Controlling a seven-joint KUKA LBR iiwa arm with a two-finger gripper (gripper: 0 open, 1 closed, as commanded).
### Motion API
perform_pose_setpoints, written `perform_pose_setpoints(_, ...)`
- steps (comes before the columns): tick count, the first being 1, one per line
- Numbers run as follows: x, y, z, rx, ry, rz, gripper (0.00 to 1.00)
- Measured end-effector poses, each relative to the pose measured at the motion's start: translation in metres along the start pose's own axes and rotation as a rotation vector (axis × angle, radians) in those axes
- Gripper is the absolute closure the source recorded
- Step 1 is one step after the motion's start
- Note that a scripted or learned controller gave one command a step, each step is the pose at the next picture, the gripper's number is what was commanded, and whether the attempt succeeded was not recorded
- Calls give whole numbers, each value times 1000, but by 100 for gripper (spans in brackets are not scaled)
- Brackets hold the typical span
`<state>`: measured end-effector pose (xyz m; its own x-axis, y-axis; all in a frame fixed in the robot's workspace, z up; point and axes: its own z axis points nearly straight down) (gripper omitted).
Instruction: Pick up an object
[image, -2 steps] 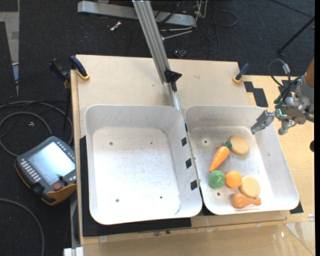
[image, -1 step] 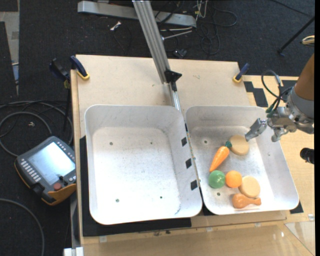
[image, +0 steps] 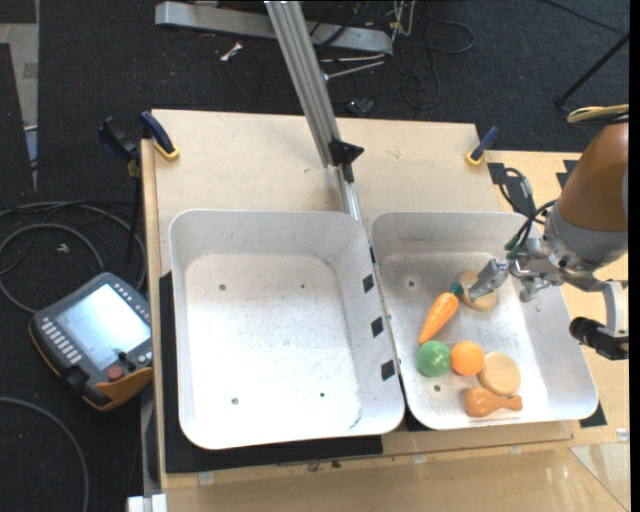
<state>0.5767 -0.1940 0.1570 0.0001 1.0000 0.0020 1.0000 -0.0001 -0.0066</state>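
Bench (image: 260, 165): a pale wooden top is being seen from above at a slant, with two shallow white bins lying side by side on it and a slanted metal post rising from its far edge.
Left bin (image: 200, 250): nothing is being held in it; bare speckled floor is being shown.
Right bin (image: 560, 385): all the loose objects are being held here, gathered in its near-centre part.
Arm (image: 600, 195): it is being reached in from the right, the orange band lying above the grey wrist, over the far-right part of the right bin.
Gripper (image: 487, 283): it is being pointed left and down toward a small tan round piece (image: 480, 298); whether its fingers are apart or closed cannot be told, since the tip is being merged with that piece.
Carrot (image: 438, 315): it is lying tilted, just left of the gripper tip, its green end being turned toward the far side.
Green ball (image: 433, 358): it is resting at the near end of the carrot, touching or nearly touching the orange ball (image: 467, 358) on its right.
Beige disc (image: 500, 374): it is lying just right of the orange ball.
Orange pear-shaped piece (image: 490, 403): it is lying nearest the bin's near wall.
Step in hand: the approach to a grasp is judged to be under way; nothing is being seen lifted.
Next move: a firm closing on the tan piece is being called for, then a straight lift; a slip against the carrot is judged possible.
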Motion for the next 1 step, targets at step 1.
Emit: perform_pose_setpoints(1, 5, 1, 63, -3, -1, 0, 0)
